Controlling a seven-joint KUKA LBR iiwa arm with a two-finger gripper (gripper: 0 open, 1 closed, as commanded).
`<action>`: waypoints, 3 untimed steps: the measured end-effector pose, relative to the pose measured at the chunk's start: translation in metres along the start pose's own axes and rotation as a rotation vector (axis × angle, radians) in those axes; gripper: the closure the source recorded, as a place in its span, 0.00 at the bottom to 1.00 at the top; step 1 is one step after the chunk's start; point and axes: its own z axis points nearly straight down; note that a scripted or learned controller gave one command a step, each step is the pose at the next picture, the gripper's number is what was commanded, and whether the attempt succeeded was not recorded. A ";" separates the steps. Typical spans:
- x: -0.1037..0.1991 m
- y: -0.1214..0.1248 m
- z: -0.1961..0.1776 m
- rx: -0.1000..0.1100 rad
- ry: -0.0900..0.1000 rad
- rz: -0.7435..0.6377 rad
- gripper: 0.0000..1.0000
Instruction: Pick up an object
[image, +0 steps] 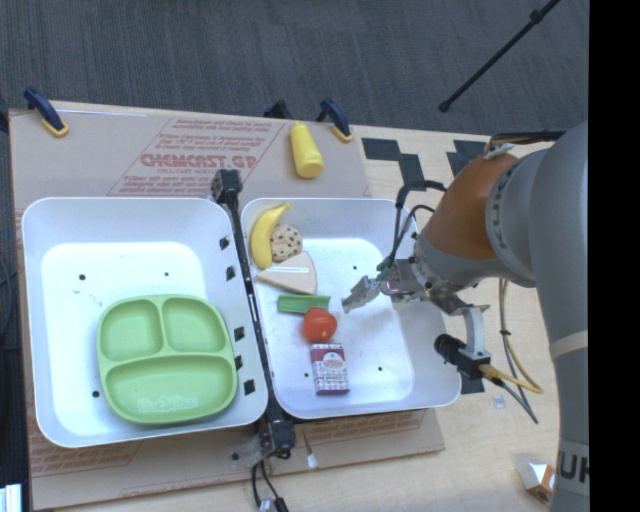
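The desk (470, 160) carried two white bins side by side; the left bin (60, 250) held a green divided plate (166, 357), and the right bin (400, 350) held the small goods; the arm (500, 215) reached in from the right, its gripper (358, 296) low over the right bin's floor, just right of the pile; whether the jaws stood open or closed could not be told, and nothing showed between them.

Of the pickable things, the banana (264, 232) lay at the upper left of the right bin, likely light, smooth and curved, best taken across its middle; the pale wedge (293, 273) beside it looked flat and hard to get under; the red carton (329, 368), apart from the rest near the front, seemed stiff and flat-sided, probably the surest hold across its narrow width; the tomato (320, 325), nearest the gripper, looked round and glossy, so it would likely roll or slip unless pinched across its widest part; the green stick (302, 305) touched it above; the cookie (286, 241) rested against the banana, thin and awkward.
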 end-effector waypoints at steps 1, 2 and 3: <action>0.001 -0.069 0.009 -0.002 0.001 -0.002 0.00; 0.001 -0.069 -0.001 -0.002 0.000 -0.007 1.00; 0.014 -0.076 -0.162 -0.010 -0.002 -0.001 1.00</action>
